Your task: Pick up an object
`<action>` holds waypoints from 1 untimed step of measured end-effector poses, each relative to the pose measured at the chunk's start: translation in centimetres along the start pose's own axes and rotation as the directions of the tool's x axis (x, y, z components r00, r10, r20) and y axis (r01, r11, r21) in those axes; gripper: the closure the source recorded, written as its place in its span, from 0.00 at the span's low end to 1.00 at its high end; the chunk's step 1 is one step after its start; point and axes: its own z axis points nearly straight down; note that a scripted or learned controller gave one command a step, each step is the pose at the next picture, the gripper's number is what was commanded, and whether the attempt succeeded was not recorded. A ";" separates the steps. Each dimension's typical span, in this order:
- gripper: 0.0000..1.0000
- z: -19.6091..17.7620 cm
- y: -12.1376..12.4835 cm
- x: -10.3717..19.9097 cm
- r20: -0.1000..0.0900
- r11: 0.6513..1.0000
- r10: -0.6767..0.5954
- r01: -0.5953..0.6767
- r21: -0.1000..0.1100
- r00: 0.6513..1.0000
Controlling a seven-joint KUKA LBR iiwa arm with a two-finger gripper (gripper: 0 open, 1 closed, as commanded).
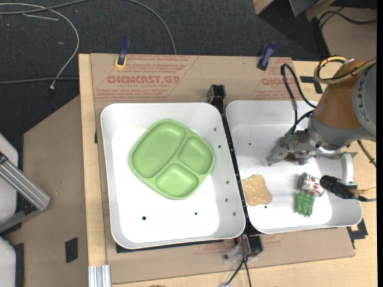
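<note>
— What lies closest to the lens?

— A black clip (250, 244) on the near edge of the counter (179, 70), just on the near side of the tan flat piece (256, 190), where the two bins meet. The tan piece lies in the right bin (257, 118), close against the wall shared with the left bin (155, 220).

— And around it?

— Across that wall a green divided plate (172, 158) lies flat, well apart from the tan piece. On the tan piece's other side, near but not touching it, lies a green knobbly thing (304, 203). Just beyond that is a small red-and-white thing (311, 184), and I cannot tell whether those two touch. My pincer (276, 156) hangs beyond the tan piece over bare bin floor, apart from all three.

— Apart or together?

— I cannot tell; from this slant it is a small grey shape.

— Anything else hard to read?

— The red-and-white thing is too small to name. My arm (341, 112) is cut off at the frame's edge, on the far side of the tan piece from the plate.

— Room to move?

— Beyond the tan piece the floor is bare white up to the far rim. The near rim runs close by the tan piece and the green knobbly thing.
</note>
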 end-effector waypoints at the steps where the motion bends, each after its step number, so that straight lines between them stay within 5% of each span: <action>1: 1.00 -1.5 0.2 0.0 0.002 1.000 0.000 0.000 -0.008 1.000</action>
